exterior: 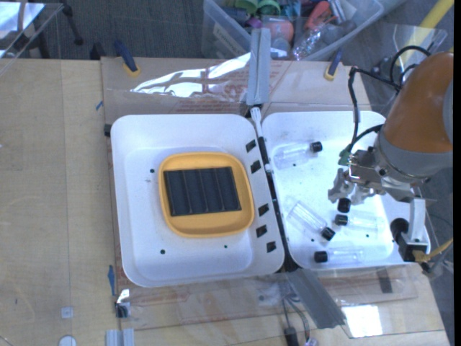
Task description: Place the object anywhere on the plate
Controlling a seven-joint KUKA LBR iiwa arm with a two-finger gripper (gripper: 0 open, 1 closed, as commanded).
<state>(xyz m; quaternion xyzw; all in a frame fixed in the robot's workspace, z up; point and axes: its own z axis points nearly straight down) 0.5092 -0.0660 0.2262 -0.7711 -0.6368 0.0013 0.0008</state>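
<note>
A yellow plate [205,193] with a dark ridged centre lies in the middle of the left bin [137,251]. Several clear plastic vials with black caps lie in the right bin [288,132]: one at the back [294,153], one near the divider [308,218], one along the front wall [341,254]. My gripper [347,193] hangs low over the right half of that bin. A black cap [343,205] sits right under it, and another vial [360,220] lies just in front. The arm's body hides how the gripper stands.
A black-clipped divider [261,193] separates the two bins. A clear tub of colourful toys [288,6] stands behind the bench. Cables [356,114] loop beside the arm's orange band [432,99] on the right.
</note>
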